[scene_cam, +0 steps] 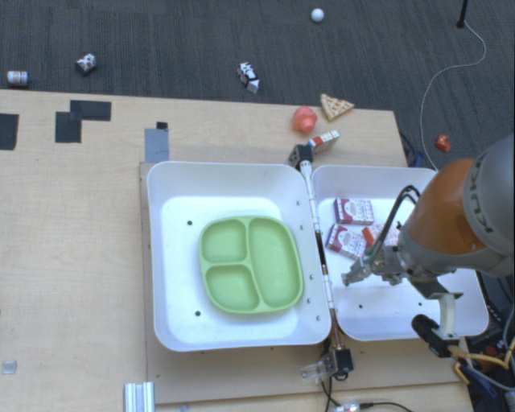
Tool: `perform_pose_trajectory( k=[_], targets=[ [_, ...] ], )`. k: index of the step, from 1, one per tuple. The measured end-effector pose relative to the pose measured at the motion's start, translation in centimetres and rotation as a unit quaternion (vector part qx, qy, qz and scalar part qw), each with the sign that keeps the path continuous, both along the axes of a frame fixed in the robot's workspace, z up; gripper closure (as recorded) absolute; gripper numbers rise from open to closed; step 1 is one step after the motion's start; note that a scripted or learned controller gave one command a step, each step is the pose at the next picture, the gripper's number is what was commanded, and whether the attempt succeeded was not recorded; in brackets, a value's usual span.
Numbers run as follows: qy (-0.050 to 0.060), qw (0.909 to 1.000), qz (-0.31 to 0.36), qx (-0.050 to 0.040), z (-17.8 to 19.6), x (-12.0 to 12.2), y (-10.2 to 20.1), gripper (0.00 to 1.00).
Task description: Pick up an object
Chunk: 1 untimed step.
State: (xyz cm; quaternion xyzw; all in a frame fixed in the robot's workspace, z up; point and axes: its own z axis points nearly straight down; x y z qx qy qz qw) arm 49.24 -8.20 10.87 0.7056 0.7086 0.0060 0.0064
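Pale wooden bench [72, 241], glossy white bins [157, 265], moulded green tray [251, 264]

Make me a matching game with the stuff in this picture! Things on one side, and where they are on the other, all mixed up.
Things:
1. green divided plate
2. red and white packets
3. red ball
4. small white ball

Places:
A. on the dark carpet beyond the bench
B. in the right bin
C. on the bench top, just beyond the bins
D. in the left bin

Pairs: 1-D, 2-B, 3-C, 4-A
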Motion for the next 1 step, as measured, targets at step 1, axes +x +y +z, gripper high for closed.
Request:
perform_pose_trajectory(
  k=[1],
  targets=[
    [0.005, 1.0000, -0.002, 0.0001, -2.19, -0.38, -0.23, 0.00]
  ],
)
